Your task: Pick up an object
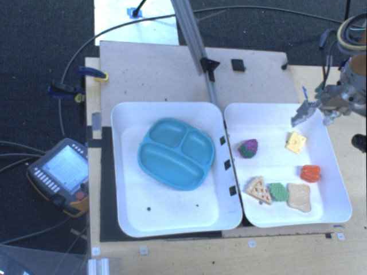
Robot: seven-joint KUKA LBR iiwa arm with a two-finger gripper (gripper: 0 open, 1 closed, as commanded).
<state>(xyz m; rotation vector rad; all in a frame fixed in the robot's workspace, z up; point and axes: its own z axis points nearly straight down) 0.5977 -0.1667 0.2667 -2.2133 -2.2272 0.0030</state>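
Cheese wedge [296,142], a small yellow toy piece, lies in the right bin [269,211] near its far right corner, and it looks the likeliest thing to be picked, since the gripper [314,114] hangs just above and beyond it. The gripper's two fingers stand apart with nothing between them; one tip points down toward the bin's far rim. My reading is that the approach step is in hand and no grasp has been made. The next move would call for the gripper to come down over the wedge with its fingers either side of it, then close; the piece is small and flat, so a shallow descent could miss it.

The right bin also holds a purple grape cluster [248,148] toward its left wall, a red pepper [310,173] near the right wall, and along the near side a pizza slice [258,190], a green leafy piece [279,192] and a tan bread slice [299,197], these three just beside one another. The left bin [132,211] holds a blue divided plate [175,153] with nothing in its compartments. Both bins sit side by side on the bench [149,67].
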